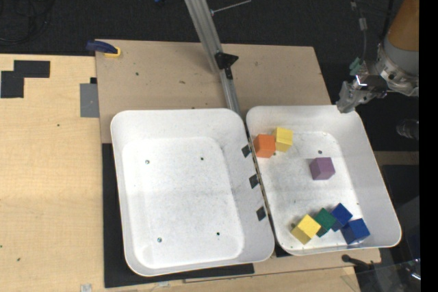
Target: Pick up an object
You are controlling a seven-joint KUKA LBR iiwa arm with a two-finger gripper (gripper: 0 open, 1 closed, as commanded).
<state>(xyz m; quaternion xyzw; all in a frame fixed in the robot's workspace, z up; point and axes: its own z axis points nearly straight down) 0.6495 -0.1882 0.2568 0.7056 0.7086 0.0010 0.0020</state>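
Though the gripper (347,98) hangs over the right bin's (383,181) far right corner, you can't tell its state. Blocks sit inside: orange (265,145) touching yellow (284,139), purple (321,168) alone with open floor around it.

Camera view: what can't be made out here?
- Gripper: small and blurred at the right bin's far corner; finger state unreadable.
- Arm: cut off by the right edge.
- Near-corner cluster: yellow cube, green cube and blue cubes are packed together, so touching faces are hidden.
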